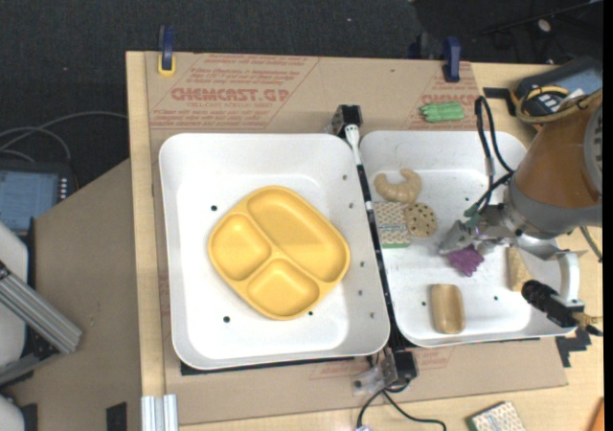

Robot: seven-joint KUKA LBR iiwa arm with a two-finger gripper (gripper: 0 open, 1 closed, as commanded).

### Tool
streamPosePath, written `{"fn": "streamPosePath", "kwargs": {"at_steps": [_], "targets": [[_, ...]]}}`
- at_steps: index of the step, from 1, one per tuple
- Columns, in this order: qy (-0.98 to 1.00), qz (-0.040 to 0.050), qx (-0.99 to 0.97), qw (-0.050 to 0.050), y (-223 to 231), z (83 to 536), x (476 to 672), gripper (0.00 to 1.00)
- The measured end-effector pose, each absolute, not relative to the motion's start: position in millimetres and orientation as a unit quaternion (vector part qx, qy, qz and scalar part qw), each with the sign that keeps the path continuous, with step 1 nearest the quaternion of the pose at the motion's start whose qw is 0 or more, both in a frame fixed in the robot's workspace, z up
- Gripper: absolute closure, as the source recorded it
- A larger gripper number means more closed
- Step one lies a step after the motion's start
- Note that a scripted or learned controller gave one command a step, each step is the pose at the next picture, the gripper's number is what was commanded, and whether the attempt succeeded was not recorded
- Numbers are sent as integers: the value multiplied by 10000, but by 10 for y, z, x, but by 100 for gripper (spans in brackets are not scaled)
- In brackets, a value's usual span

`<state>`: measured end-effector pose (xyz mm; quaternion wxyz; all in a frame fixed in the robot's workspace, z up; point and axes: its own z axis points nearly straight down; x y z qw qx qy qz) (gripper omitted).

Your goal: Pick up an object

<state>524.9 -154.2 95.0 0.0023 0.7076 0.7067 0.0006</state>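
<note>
Purple object under the gripper in right bin, finger state unclear, croissant at eleven o'clock, yellow tray in left bin

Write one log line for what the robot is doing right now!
arm: over right bin | gripper: low by purple object | grasp: not confirmed | left bin: yellow divided tray

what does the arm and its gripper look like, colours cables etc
The arm is a thick rounded body, orange-brown across its upper band and grey towards the wrist. Thin black cables loop down along its left side. The gripper is small, grey metal, with slim fingers. A black and yellow fitting sits atop the arm.
</note>
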Motion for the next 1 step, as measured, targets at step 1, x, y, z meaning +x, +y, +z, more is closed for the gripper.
{"fn": "streamPosePath", "kwargs": {"at_steps": [1], "targets": [[7106,42,7035,41,-664,1906,5693,100]]}}
